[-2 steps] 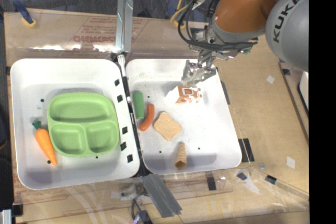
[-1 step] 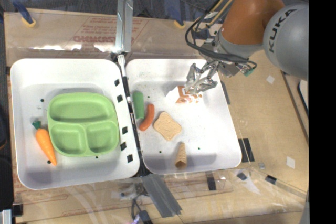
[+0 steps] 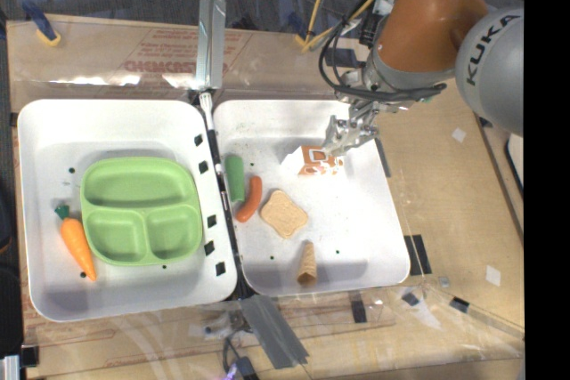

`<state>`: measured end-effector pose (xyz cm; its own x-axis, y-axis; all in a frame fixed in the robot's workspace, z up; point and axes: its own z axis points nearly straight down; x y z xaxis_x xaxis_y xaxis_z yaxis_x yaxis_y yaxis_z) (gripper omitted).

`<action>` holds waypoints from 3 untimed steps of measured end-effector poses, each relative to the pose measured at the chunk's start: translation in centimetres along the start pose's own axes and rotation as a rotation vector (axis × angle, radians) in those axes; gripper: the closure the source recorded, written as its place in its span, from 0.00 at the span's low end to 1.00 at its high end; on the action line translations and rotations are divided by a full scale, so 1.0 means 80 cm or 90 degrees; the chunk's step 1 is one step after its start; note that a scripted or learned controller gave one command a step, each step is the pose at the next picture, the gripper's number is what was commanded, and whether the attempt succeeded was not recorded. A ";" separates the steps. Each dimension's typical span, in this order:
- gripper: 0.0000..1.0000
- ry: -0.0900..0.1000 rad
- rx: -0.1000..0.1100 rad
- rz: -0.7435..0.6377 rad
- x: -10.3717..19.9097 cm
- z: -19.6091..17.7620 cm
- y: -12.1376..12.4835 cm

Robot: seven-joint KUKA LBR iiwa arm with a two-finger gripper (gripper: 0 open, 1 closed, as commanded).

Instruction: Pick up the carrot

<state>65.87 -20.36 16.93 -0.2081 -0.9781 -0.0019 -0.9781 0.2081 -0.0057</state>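
While the carrot [image 3: 77,246] lies in the left bin [image 3: 36,125], wedged in the narrow gap between that bin's left wall and the green divided plate [image 3: 140,209], the tool [image 3: 343,141] hangs over the right bin [image 3: 378,227], well apart from it. Whether its fingers are parted cannot be told, and nothing is seen held. Below the tool sits a small orange-and-white item [image 3: 313,161]. A green pickle [image 3: 234,176], a sausage [image 3: 249,198], a bread slice [image 3: 283,214] and a cone [image 3: 306,263] crowd the right bin's left half; its right half is open. White letters "KU" mark the grey arm [image 3: 494,58]. Red print on the surface [image 3: 165,58] is unreadable.
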 end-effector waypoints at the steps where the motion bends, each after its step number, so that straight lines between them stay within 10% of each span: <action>1: 1.00 0.001 0.001 0.197 0.009 -0.080 -0.002; 2: 1.00 -0.001 -0.004 -0.151 0.005 -0.057 0.000; 3: 1.00 -0.001 -0.005 -0.115 -0.003 0.037 0.003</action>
<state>65.66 -20.05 14.01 -0.0297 -0.9996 -0.0034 -0.9996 0.0297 0.0024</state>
